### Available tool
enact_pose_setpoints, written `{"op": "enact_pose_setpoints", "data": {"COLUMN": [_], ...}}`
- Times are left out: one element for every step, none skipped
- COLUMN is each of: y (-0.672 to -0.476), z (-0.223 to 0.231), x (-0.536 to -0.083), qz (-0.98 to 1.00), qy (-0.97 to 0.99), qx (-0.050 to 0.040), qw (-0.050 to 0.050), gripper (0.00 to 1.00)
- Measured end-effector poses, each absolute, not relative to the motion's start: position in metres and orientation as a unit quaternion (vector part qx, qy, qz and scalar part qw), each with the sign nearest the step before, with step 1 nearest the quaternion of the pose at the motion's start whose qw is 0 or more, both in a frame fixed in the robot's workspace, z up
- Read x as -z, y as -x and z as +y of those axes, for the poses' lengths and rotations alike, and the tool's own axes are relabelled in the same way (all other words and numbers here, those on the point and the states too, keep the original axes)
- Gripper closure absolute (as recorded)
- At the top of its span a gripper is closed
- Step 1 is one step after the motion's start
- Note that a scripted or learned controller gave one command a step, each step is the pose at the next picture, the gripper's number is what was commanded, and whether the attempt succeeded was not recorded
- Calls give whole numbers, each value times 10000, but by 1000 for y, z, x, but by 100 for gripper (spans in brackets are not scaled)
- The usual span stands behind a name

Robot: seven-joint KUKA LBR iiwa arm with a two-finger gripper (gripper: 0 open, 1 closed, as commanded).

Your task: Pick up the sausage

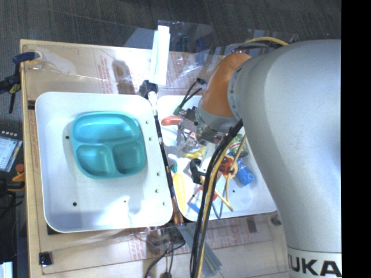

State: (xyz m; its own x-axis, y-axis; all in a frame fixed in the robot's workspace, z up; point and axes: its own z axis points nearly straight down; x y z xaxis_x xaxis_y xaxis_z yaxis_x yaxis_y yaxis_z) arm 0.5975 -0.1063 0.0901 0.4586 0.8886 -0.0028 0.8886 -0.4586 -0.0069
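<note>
Over right bin [264, 204] — arm [290, 126] bends down, pincer [194, 138] among clutter.

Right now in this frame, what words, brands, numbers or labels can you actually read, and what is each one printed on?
"KUKA", partly cut off by the frame's lower edge, in dark letters on the grey arm at bottom right.
Faint reddish printing on the clear plastic sheet over the bench: too blurred to read.
Display of the dark device at the left edge: too small to read.
No legible text on the teal divided tray or the white bins.
</note>
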Motion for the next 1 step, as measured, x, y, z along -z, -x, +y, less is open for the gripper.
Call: {"op": "enact_pose_setpoints", "data": {"y": [-622], "z": [5], "x": [-191], "qz": [-4223], "qy": [9065], "qx": [-20], "qw": [18], "gripper": [100]}}
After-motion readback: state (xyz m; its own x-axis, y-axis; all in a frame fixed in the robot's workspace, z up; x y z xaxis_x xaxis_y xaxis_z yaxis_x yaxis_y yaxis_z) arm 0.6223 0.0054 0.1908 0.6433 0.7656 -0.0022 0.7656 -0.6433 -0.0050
